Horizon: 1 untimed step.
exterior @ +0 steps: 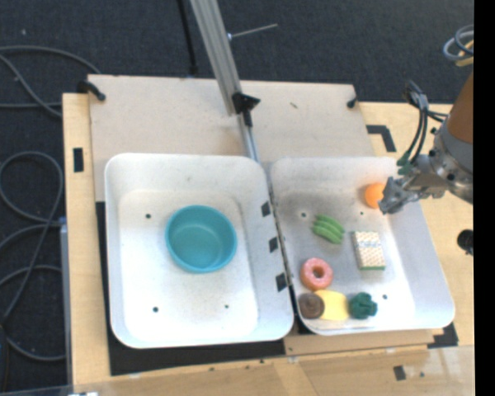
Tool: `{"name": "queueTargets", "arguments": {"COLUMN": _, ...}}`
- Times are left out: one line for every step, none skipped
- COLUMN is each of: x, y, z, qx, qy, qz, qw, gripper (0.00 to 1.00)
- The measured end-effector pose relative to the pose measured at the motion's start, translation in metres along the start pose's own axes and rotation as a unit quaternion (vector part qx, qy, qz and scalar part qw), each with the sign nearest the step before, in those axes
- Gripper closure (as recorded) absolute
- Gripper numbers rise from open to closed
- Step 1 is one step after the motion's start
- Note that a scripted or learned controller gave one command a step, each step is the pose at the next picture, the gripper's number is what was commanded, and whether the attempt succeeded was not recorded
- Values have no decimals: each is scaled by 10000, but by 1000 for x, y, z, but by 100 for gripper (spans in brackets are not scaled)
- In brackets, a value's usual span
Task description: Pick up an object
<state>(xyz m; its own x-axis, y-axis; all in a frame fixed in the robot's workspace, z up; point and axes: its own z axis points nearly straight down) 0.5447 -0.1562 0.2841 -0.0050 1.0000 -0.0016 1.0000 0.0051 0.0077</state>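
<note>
The right bin [412, 246] holds an orange ball [374, 194] near its far right side, a green ridged piece [328, 228], a pale speckled block [369, 250], a pink ring donut [317, 273], a brown round piece [311, 305], a yellow block [335, 305] and a dark green lump [362, 304]. My gripper [393, 200] hangs at the right edge of this bin, right beside the orange ball and touching or nearly touching it. Nothing shows between its fingers.
The left bin [132, 287] holds a teal bowl [201, 238]. A slanted metal rail [219, 48] rises from the bench behind the bins. Cables lie on the dark floor at the left. The grey wrist [445, 176] enters from the right.
</note>
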Motion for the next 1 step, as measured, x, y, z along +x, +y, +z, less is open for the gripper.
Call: {"name": "queueTargets", "arguments": {"x": 46, "y": 0, "z": 1, "qx": 31, "qy": 7, "qz": -8, "qw": 10000, "gripper": 100}}
